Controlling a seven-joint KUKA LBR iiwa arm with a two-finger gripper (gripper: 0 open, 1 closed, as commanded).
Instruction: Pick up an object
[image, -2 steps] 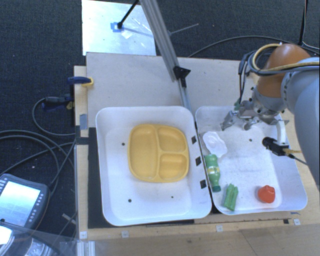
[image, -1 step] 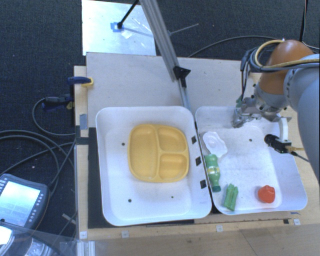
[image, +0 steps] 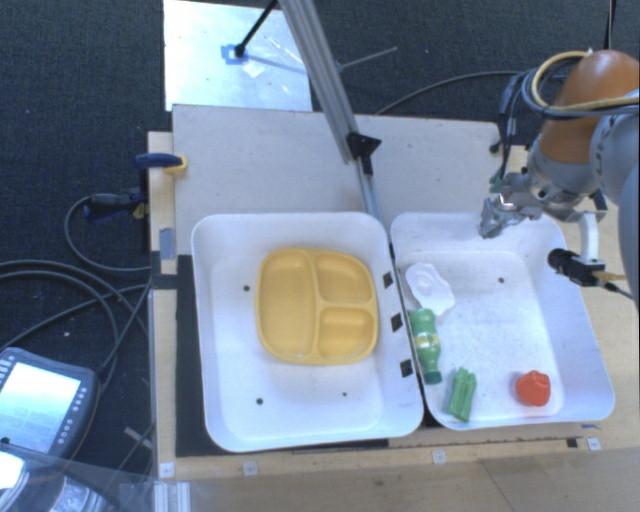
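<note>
jaws (image: 493, 222) over right bin (image: 590, 380) back rim, state unclear | orange object (image: 533, 388) front right, green bottle (image: 426, 345), green block (image: 461, 393), white piece (image: 429, 285) | yellow divided plate (image: 317, 305) in left bin (image: 225, 330)

Pale bench top (image: 270, 160) carries two shallow white bins side by side, rims touching at the middle. Left bin (image: 225, 400) and right bin (image: 590, 385) both sit toward the near edge. Blue-handled clamp (image: 160, 160) grips the bench's left edge (a second, darker one just below it). Black mat (image: 186, 360) shows under the left bin.
</note>
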